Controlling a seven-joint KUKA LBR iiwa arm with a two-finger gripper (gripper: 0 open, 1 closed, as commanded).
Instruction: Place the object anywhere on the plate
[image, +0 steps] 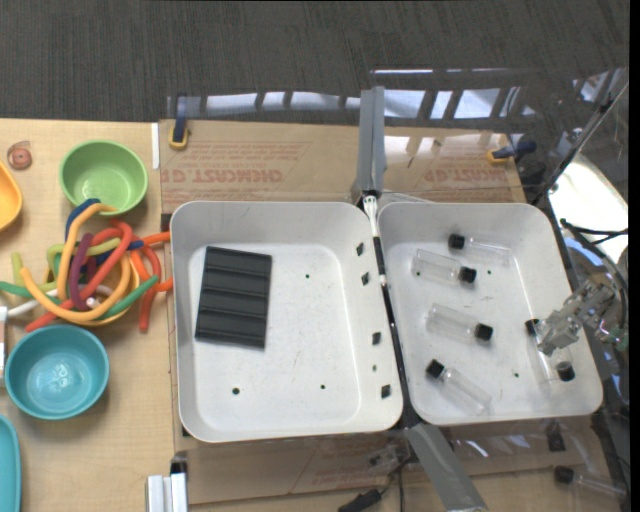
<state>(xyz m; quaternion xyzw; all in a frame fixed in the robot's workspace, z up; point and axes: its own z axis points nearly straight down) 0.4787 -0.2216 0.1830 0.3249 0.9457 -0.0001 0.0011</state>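
Note:
A black ridged plate (233, 297) lies flat in the left part of the left bin (280, 415). Several clear vials with black caps lie scattered in the right bin (500, 405), among them one vial (446, 267) near the middle and another (459, 386) near the front. My gripper (556, 331) hangs low over the right bin's right side, just above a vial (557, 367) by the wall. A black cap (533, 326) sits right beside the gripper's left side. Nothing I can make out is held.
Left of the bins, on the wooden bench, stand a green bowl (103, 177), a teal bowl (57, 371) and a tangle of coloured cords (95, 270). A metal divider (372, 150) runs between the bins at the back.

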